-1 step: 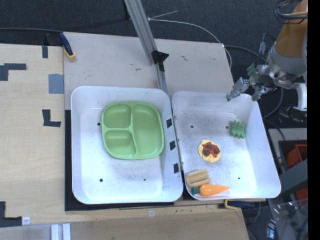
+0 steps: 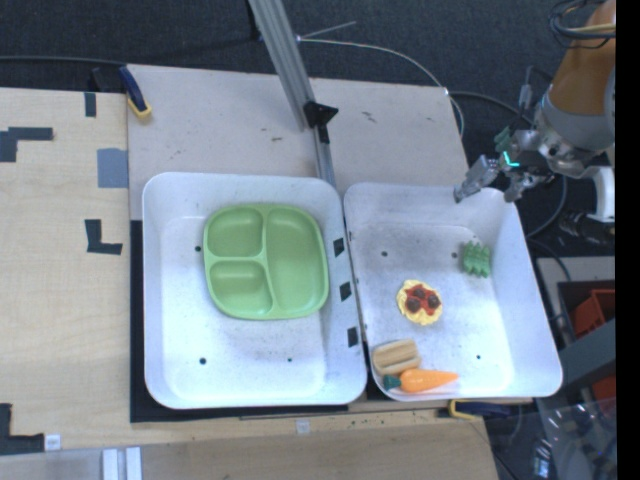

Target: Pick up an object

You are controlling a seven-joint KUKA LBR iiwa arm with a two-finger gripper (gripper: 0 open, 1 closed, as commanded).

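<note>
A pale bench (image 2: 230, 138) bears two white bins (image 2: 160, 298) side by side.

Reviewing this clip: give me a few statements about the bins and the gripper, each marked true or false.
1. The green plate lies in the left bin. True.
2. The carrot lies on the plate. False: it lies in the right bin, near its front edge.
3. The gripper is over the right bin's far right corner. True.
4. The gripper holds the green toy. False: the toy lies on the bin floor, apart from the gripper.
</note>
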